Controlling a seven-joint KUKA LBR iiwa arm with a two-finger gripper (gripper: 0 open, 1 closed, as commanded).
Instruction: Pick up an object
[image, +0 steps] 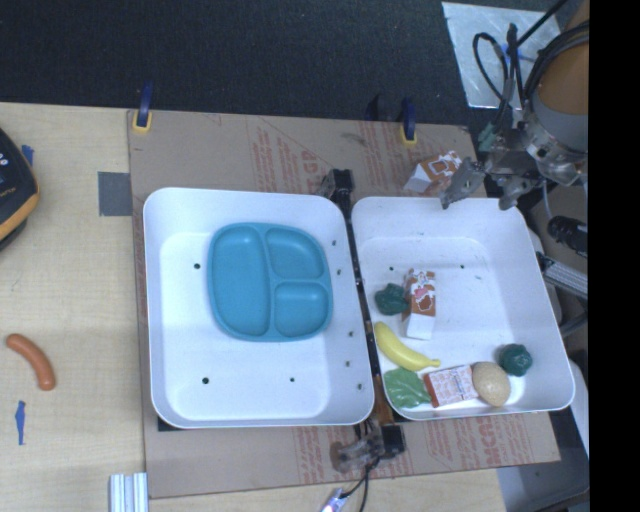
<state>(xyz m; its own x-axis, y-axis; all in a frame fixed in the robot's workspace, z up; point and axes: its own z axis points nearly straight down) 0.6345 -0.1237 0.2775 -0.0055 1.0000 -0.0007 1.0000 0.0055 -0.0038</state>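
My gripper (486, 192) hangs over the far rim of the right bin (540, 300), its two fingers spread open with nothing between them. Below it in that bin lie a red and white carton (421, 292), a dark green broccoli piece (390, 298), a yellow banana (401, 349), a green leaf (404, 387), a red box (449, 385), a tan potato (490, 382) and a second dark green piece (515, 358). All of them rest near the bin's middle and front, well apart from the gripper.
The left bin (170, 330) holds a blue divided plate (269, 281). A small wrapper (435, 172) lies on the cardboard just left of the gripper. A sausage (31, 360) lies on the bench at far left, and a black and yellow device (12, 190) sits at the left edge.
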